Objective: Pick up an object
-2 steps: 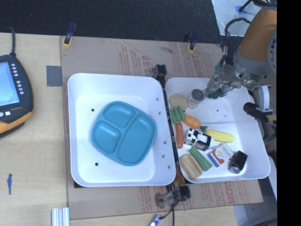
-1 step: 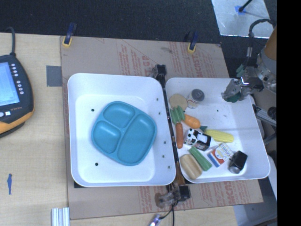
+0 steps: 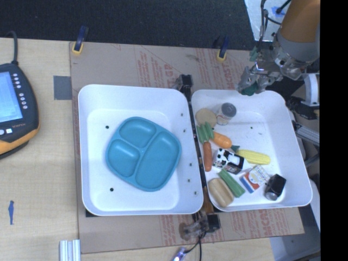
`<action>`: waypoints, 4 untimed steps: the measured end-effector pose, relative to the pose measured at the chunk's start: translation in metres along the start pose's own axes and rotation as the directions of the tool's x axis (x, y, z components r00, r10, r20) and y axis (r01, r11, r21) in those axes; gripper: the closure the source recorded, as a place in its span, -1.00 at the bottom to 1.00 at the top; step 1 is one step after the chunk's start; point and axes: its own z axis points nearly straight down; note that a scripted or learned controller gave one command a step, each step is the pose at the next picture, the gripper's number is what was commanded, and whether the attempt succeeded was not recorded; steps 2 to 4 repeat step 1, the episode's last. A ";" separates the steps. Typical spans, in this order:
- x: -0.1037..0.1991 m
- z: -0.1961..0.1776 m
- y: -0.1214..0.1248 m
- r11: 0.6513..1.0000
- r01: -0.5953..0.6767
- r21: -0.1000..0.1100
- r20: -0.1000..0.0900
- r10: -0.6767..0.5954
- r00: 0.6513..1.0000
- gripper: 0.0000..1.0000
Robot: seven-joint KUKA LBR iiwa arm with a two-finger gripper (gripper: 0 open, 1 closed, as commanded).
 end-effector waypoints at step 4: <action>0.045 0.021 -0.053 1.000 0.003 0.004 0.002 -0.003 1.000 1.00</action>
